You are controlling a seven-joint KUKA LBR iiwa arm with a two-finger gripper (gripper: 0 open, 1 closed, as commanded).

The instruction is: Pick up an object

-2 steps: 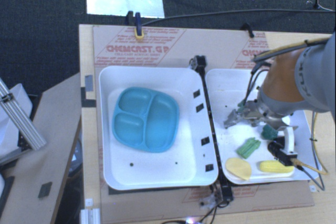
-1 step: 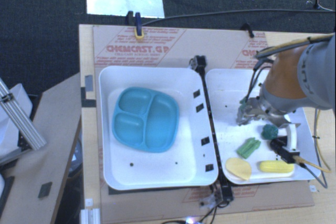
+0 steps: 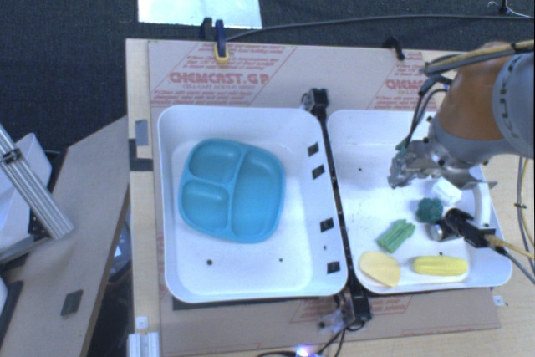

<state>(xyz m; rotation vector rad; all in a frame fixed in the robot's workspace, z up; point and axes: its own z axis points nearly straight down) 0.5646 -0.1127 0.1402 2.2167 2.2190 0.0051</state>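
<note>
no obj is picked out by name, so the candidates: closest to the gripper [image 3: 407, 171] is a dark green lump [image 3: 430, 209], lying on the floor of the right bin [image 3: 368, 138], just below & to the right of the gripper, apart from it. a light green piece [image 3: 394, 235], ribbed & lying at a slant, sits a bit further below the gripper, near the lump but not touching it. further down again, by the bin's front wall: a yellow half-round [image 3: 380, 268] below & slightly left of the gripper, and a yellow oblong piece [image 3: 440, 266] below & right of it, the two just beside each other w/ a gap between.

gripper itself hangs low over the bin's middle, pointing down-left; can't tell from this angle if it's open or closed. the arm [image 3: 481, 109] runs up & right from the gripper, orange band showing.

well left of the gripper, across the divider, the left bin [image 3: 251, 272] holds a blue divided plate [image 3: 232, 188], flat, about centred.
</note>
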